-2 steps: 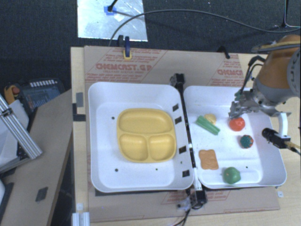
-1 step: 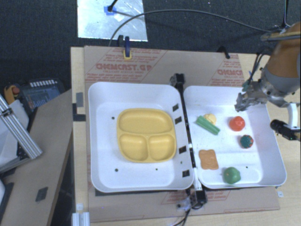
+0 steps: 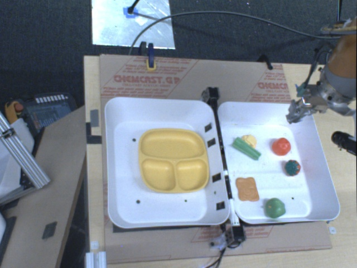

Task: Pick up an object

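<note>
The right bin (image 3: 318, 149) holds several small toy foods: a green stick with a yellow piece behind it (image 3: 246, 147), a red tomato (image 3: 281, 146), a dark green and red ball (image 3: 292, 167), an orange cracker (image 3: 247, 188) and a green round fruit (image 3: 274, 207). My gripper (image 3: 295, 113) hangs over the bin's far right corner, up and to the right of the tomato, well apart from every item. Nothing shows between its fingers.
The left bin (image 3: 120, 149) bears a yellow three-compartment tray (image 3: 172, 159). A black divider with clips (image 3: 218, 155) runs between the bins. The arm's orange band (image 3: 341, 63) sits at the right edge. A metal rail (image 3: 19, 152) lies off the bench at left.
</note>
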Available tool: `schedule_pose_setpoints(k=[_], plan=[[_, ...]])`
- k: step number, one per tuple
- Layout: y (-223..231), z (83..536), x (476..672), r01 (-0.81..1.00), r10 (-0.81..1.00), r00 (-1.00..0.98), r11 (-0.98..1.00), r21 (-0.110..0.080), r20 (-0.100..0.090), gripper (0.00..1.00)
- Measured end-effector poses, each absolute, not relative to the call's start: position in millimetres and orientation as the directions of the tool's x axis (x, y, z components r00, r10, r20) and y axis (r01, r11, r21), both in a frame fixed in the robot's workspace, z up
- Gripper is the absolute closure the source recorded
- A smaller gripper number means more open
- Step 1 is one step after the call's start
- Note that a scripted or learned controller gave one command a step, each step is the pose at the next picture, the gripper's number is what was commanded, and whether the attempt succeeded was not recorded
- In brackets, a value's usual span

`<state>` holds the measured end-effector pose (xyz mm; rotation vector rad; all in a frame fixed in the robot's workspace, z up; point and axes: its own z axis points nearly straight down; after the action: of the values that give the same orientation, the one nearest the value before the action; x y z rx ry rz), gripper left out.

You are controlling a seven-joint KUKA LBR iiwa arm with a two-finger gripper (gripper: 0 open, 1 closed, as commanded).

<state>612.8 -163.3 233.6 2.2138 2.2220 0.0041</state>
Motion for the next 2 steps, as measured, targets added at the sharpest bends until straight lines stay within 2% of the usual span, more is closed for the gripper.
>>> schedule_pose_setpoints(k=[1,2], plan=[[-164,274,614.1,1.000,1.000,-0.005,0.005,0.006,-0.002,1.00],[-116,256,617.1,1.000,1.000,-0.009,0.009,0.002,0.001,1.00]])
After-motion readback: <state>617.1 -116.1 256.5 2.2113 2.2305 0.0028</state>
